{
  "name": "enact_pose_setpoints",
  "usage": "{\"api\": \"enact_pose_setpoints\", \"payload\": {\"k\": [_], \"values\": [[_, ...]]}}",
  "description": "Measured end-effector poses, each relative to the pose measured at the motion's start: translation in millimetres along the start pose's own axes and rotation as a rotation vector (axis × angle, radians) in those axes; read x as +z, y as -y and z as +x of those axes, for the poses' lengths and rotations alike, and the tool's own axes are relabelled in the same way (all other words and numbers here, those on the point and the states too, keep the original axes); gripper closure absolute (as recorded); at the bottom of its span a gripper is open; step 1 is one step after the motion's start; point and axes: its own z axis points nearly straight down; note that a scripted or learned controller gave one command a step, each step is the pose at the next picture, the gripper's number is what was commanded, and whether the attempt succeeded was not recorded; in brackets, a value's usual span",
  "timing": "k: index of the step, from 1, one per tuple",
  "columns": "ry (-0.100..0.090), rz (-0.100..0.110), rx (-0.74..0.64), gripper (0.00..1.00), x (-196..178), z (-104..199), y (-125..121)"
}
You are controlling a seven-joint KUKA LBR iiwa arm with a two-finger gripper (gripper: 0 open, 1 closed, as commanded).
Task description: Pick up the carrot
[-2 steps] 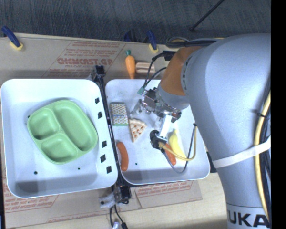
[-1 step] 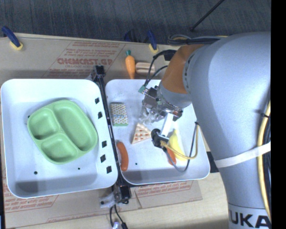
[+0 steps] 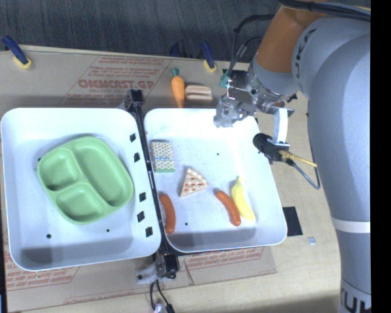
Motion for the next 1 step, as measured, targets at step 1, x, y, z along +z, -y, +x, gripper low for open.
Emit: {"api": "enact_pose_setpoints", "payload": {"k": [1], "values": [[0.000,0.005,0.013,1.00,46.3,100.3,72.0]]}}
